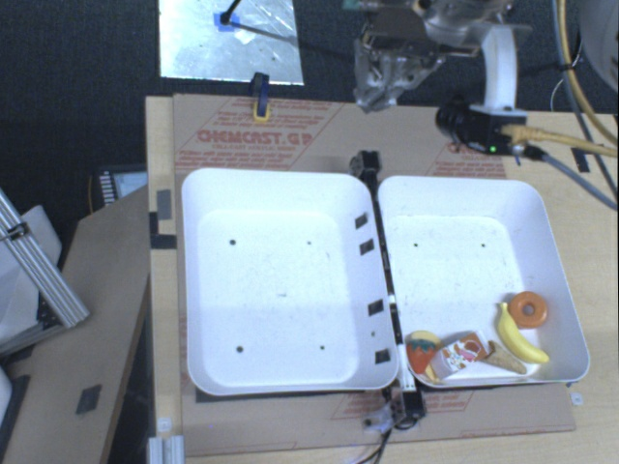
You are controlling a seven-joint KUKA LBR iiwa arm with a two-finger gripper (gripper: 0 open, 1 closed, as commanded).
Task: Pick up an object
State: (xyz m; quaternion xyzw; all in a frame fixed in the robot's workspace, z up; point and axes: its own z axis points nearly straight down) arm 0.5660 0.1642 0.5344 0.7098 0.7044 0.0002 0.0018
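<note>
We see the gripper [377, 93] above the counter [290, 129], beyond the right bin [542, 230]; its fingers' state we cannot tell.

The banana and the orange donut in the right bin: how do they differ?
The banana is yellow, long and curved; the donut is orange, round, with a hole. The banana is longer than the donut is wide. The donut lies farther from the bin's near wall. Both lie in the right bin, touching.
</note>
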